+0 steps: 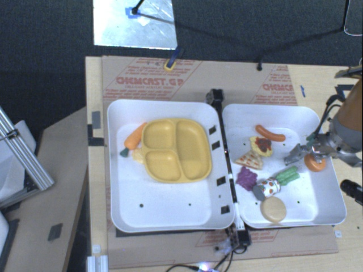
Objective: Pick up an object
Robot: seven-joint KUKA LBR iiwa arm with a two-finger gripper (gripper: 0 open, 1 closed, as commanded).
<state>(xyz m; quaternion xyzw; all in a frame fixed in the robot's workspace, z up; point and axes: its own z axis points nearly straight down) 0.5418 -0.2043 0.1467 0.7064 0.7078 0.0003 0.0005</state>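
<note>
In the right bin [326, 205], my gripper [300, 151] reaches in from the right edge and hangs low over the bin's right side. An orange round toy [316, 162] lies just below and right of it, close to the gripper or touching it. Left of the gripper lie a red sausage [270, 133], a pizza slice [249, 160] with a yellow and red piece [262, 146] above it, and a purple bunch of grapes [246, 178]. A green piece [287, 175], a small grey and white toy [265, 188] and a beige round cookie [274, 209] lie nearer the front.
The left bin [164, 211] holds a yellow divided plate [174, 150] with an orange carrot [134, 136] at its left side. A black hinge strip [224, 157] runs between the bins. The bench's cardboard sheet [193, 78] lies behind them.
</note>
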